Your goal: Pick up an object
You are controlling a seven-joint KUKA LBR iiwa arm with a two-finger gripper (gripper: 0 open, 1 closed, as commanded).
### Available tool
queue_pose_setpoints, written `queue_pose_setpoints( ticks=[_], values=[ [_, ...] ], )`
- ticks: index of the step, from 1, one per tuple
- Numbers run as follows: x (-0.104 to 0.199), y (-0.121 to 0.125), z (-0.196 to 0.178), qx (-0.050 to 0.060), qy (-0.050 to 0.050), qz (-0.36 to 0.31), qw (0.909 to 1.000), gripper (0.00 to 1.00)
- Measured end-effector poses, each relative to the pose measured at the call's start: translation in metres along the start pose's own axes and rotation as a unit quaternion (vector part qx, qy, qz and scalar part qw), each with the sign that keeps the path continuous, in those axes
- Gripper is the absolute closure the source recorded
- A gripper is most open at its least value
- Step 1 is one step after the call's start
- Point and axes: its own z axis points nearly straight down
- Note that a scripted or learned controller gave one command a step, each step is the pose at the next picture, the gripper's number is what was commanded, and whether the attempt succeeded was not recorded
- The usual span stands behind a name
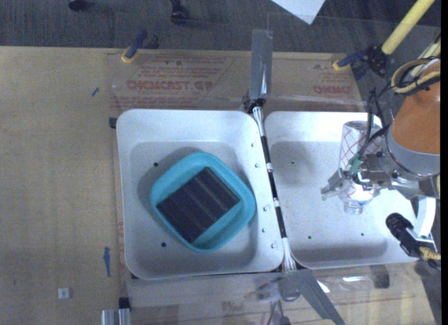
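Nearest the camera, at the six o'clock edge of the worktop (pixel 56 176), a grey bracket (pixel 308 295) sits where the two white bins meet. Just beyond it, the left bin (pixel 133 134) carries a blue dish (pixel 241 197) with a dark ribbed block (pixel 196 204) lying flat inside it, toward the bin's five o'clock side.

At three o'clock the right bin (pixel 301 232) has the arm (pixel 420 127) reaching over it, and the hand (pixel 346 187) is low above the bin floor. Whether its fingers are spread or closed cannot be told; the wrist and cabling blur the tips together. Right beside the hand, toward twelve o'clock, stands a clear cup with a red pattern (pixel 353 145), seemingly upright, though the arm hides part of it. A small clear thing near the fingertips is too blurred to name.

By the look of it, the step in hand is the approach or the grasp itself, with the cup the likely target. Nothing is plainly between the fingers, so no hold can be claimed. The next move calls for closing squarely on the cup wall without knocking it over, then a straight lift clear of the bin rim. Farther off, at twelve o'clock, lie a printed cardboard sheet (pixel 168 82) and a yellow clamp (pixel 133 49).
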Motion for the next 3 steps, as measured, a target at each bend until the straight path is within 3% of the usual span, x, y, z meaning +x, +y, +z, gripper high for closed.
queue_pose_setpoints(
  ticks=[1, 2, 3],
  values=[
    [-0.075, 0.049, -0.010, -0.003, -0.001, 0.073, 0.9973, 0.00],
    [-0.005, 0.127, 0.032, -0.002, -0.001, 0.262, 0.9651, 0.00],
    [-0.041, 0.135, 0.037, -0.002, -0.001, 0.262, 0.9652, 0.00]
  ],
)
